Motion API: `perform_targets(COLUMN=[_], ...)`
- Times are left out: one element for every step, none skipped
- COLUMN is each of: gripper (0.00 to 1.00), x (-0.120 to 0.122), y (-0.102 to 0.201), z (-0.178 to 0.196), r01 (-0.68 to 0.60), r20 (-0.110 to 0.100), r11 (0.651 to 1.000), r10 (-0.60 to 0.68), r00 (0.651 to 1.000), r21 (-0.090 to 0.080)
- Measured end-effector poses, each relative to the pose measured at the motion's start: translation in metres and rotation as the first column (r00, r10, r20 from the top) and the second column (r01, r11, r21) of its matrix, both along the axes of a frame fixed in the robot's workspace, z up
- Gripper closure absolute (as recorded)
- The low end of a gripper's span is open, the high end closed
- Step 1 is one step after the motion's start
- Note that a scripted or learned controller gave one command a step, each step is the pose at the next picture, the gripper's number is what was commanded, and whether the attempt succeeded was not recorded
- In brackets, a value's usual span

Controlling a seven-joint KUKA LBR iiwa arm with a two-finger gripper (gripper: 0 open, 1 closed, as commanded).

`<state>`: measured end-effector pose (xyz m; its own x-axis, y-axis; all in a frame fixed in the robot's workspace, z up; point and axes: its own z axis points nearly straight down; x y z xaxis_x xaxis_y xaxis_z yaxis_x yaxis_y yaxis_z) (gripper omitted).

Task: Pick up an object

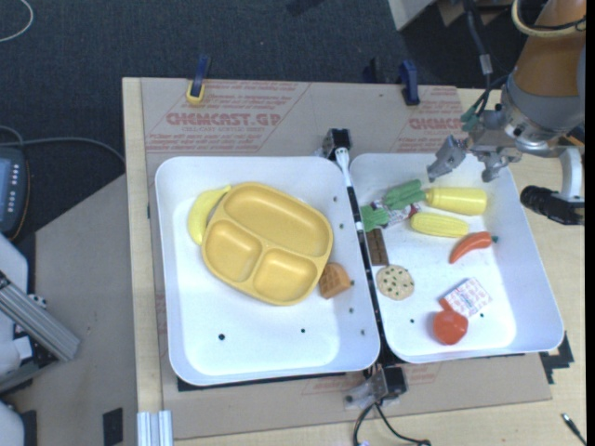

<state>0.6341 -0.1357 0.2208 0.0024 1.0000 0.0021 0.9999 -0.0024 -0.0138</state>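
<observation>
In the right-hand white bin [530, 277], toward the upper right of the frame, a smooth yellow plastic cylinder with a paler tip [456, 200] lies on its side, and of all the toys it sits nearest the tool, so I take it as the likely target. Just below it lies a yellow toy corn cob [439, 223]; a green leafy plastic piece [402, 195] touches its left end. It looks light, rigid and hollow, with a glossy rounded skin that could roll or squirt out of a pinch, so the best hold would be across its short width at mid-length, with fingers dropping on either side of the barrel. The arm's two-finger gripper [469, 159] hangs above and just beyond the cylinder's upper edge, its two dark fingers [445, 159] spread well apart, clasping nothing and seemingly touching nothing. The spread looks ample for the cylinder's width, though the corn cob close below leaves little room for the lower finger.
</observation>
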Motion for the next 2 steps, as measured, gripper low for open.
perform_targets(gripper=[0.00, 0.00], x=[0.003, 0.008], y=[0.000, -0.002], z=[0.008, -0.053], r01=[-0.003, -0.002], r20=[0.014, 0.008], r11=[1.000, 1.000], r10=[0.003, 0.002], r00=[1.000, 1.000], r21=[-0.002, -0.001])
